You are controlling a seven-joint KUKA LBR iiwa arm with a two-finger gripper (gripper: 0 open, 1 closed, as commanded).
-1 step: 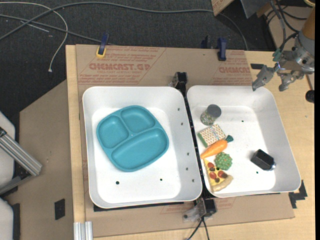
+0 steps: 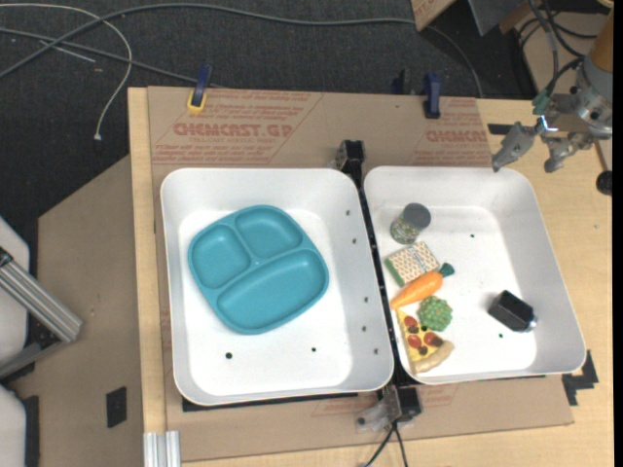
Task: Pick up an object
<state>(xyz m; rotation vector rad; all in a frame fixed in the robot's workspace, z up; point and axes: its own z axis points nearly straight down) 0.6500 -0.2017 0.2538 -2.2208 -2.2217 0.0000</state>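
The jaws (image 2: 533, 150) hung spread and empty past the far corner of the right bin (image 2: 545, 261), clear of its rim, while the carrot (image 2: 421, 287) lay on that bin's floor among other small toys, untouched.

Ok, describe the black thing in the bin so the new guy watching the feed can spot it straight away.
Look at the right-hand white bin, the one without the blue plate. The black block lies alone toward its lower right corner, apart from the toy food clustered along the bin's left wall. It is the only dark, plain, boxy item there.
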